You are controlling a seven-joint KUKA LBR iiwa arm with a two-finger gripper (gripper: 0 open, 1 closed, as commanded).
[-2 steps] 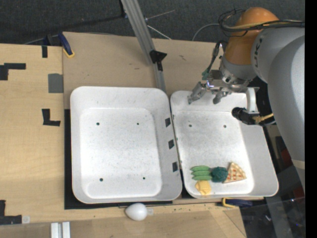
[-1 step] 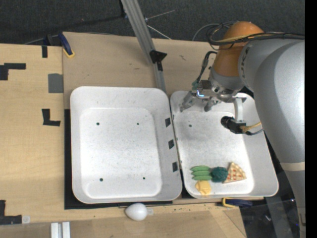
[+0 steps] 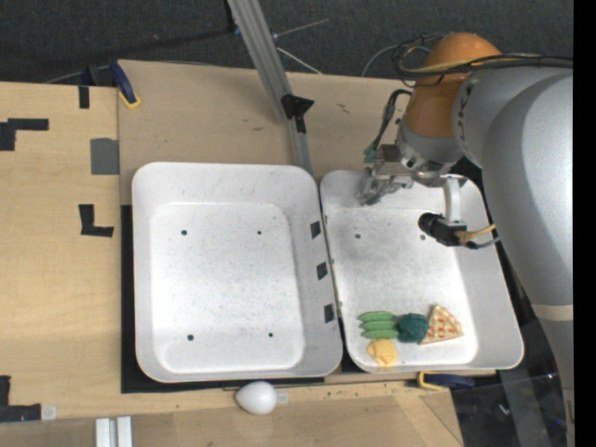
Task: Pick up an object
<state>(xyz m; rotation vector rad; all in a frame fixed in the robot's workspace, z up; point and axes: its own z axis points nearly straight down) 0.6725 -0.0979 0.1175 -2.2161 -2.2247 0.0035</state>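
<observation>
the grey arm [image 3: 521, 184] comes in from the right, its orange band [image 3: 447, 82] sitting above the wrist, and the gripper [image 3: 377, 186] hangs over the far left corner of the right bin [image 3: 410, 240]. the fingers are small and dark against the rim there – whether they are open or closed cannot be told, and nothing can be seen held between them.

the things to pick lie together at the near edge of the right bin, well apart from the gripper. a green pea pod [image 3: 376, 322] lies on the left of the cluster, with a dark green broccoli piece [image 3: 411, 325] just beside it on the right. a pizza slice [image 3: 441, 325] touches the broccoli on its right side, its point toward the back of the bin. a small yellow piece [image 3: 382, 350] sits just in front of the pea pod, near the bin's front wall.

the left bin [image 3: 223, 268] stands beside the right one, their rims touching along the middle. a white egg [image 3: 256, 398] rests on the bench in front of the left bin, outside both bins. a grey metal bar [image 3: 265, 54] slants down from the top of the view to the gap between the bins' far corners.
</observation>
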